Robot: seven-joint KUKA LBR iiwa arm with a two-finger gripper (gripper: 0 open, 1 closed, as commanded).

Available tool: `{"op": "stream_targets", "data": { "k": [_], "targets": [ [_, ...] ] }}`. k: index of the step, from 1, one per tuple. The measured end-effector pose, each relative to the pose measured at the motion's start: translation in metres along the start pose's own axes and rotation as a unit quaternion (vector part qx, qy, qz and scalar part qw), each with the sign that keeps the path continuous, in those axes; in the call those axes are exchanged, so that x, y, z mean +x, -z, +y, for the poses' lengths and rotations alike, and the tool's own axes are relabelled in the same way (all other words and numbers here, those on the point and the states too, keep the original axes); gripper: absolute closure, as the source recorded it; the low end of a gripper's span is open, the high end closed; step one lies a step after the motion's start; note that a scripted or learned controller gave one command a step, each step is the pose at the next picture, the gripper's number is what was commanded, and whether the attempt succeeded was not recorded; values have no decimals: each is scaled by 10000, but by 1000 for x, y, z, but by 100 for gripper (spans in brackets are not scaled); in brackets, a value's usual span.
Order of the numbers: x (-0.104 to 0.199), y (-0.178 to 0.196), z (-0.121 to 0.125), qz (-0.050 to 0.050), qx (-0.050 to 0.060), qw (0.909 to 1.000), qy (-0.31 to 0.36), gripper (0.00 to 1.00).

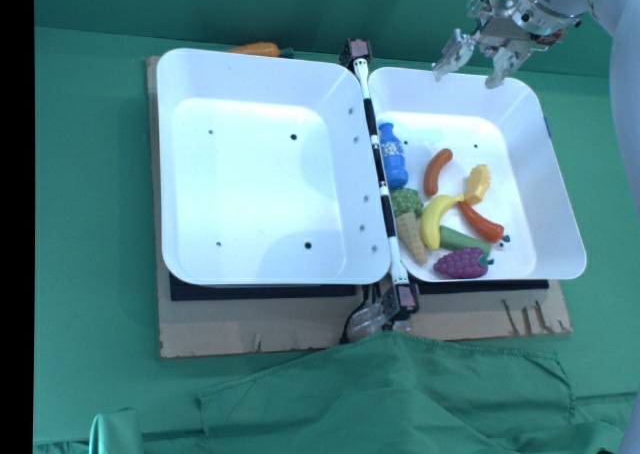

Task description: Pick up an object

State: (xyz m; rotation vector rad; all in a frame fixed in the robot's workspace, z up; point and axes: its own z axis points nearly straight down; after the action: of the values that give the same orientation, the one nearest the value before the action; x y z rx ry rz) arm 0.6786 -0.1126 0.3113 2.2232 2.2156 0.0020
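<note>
Green cloth covers the bench (90, 192) from edge to edge, and on it a sheet of brown cardboard (250, 327) carries the two white bins side by side. Left bin (190, 72) first: bare white floor, just a few dark dots on it. Right bin (560, 232) is where the toys are, all crowded toward its near-left part: a blue bottle (392, 155) against the dividing wall, a sausage (437, 171) beside it, a small yellow piece (478, 183), a banana (437, 219) in the middle of the pile, a corn cob (412, 236) below the bottle, an orange-red carrot (481, 223), and purple grapes (461, 263) nearest the front rim. An orange object (256, 48) lies outside, behind the left bin. Up at the far rim of the right bin, the gripper (476, 62) hangs with its two fingers spread wide, nothing between them, well apart from the pile.
</note>
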Motion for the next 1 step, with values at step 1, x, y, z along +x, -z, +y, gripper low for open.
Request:
{"op": "stream_targets", "data": {
  "k": [1],
  "targets": [
    [12, -102, 15, 0, 38, 10000, 12, 0]
  ]
}}
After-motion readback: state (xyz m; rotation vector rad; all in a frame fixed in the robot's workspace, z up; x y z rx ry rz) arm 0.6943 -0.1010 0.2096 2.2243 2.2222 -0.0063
